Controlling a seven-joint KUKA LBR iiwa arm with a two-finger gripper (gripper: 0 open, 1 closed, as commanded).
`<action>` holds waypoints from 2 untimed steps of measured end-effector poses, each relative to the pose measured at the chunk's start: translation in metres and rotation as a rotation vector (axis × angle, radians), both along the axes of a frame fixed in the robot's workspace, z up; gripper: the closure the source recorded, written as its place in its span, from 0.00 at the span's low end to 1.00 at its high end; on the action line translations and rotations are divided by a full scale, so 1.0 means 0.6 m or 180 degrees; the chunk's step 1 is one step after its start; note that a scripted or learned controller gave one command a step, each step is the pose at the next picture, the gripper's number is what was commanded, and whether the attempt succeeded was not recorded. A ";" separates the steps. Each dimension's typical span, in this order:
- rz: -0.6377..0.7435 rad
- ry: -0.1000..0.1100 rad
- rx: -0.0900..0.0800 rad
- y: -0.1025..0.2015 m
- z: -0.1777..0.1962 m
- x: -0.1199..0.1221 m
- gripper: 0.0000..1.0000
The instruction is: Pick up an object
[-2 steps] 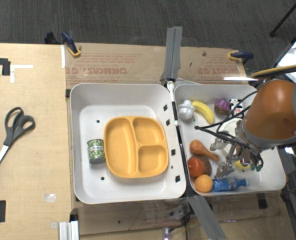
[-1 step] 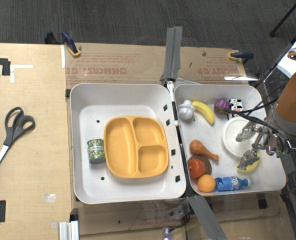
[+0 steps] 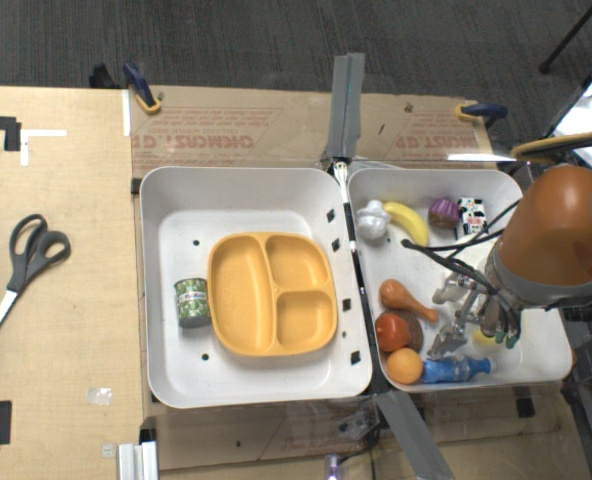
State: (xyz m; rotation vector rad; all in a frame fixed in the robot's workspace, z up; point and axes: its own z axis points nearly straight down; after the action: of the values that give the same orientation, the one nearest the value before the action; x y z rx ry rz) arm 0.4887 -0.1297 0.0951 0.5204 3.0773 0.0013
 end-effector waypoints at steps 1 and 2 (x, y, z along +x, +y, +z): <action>-0.0227 -0.0005 0.0000 0.038 0.000 -0.006 0.00; 0.0143 0.0032 -0.0004 -0.109 0.058 -0.013 0.00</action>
State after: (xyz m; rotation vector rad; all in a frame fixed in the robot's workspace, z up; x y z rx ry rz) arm 0.4811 -0.1951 0.1297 0.4527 3.0980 -0.0025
